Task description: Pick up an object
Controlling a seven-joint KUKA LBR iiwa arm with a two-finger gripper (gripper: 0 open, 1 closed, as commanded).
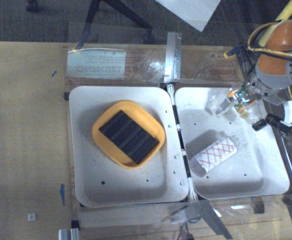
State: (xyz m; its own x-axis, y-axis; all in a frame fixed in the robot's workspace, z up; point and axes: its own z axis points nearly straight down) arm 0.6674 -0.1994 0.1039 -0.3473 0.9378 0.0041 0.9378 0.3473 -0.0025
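Finger state can't be told: gripper (240,100) is seen as a blurred cluster at upper right of the frame, over the top right part of the right bin (271,181), nothing visibly held. Grey arm with orange band (281,39) is seen above it at the right edge. White roll with red crisscross pattern (215,155) is lying tilted in the middle of the right bin, well apart from the gripper. Orange dish with dark ribbed insert (128,134) is sat centrally in the left bin (86,184)
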